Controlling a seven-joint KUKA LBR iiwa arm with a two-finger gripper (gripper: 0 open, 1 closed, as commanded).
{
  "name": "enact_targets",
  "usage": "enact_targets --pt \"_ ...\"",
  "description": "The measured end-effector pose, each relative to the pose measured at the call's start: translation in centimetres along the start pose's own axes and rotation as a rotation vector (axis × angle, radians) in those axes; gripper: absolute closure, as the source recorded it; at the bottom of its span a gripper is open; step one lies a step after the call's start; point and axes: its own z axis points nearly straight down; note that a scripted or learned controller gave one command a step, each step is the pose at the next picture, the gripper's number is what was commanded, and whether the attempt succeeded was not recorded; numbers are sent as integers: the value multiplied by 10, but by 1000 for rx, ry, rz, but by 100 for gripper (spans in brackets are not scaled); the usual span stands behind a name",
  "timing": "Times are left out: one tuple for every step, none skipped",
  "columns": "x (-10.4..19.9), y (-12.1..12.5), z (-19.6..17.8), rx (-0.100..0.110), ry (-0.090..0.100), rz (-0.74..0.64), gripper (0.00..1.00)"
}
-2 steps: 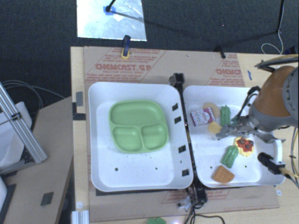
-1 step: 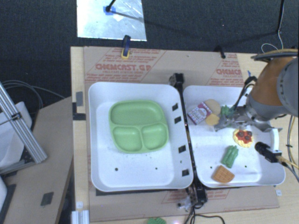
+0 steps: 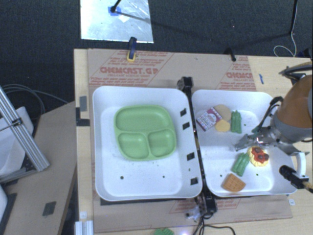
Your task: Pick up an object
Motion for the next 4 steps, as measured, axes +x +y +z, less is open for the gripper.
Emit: enact_targets --pt "-16 2 -17 10 1 1 0" --pt "-15 -10 -39 10 2 0 0" --pt "-15 -21 -12 12 3 1 0" --pt "15 4 1 2 -5 -2 0"
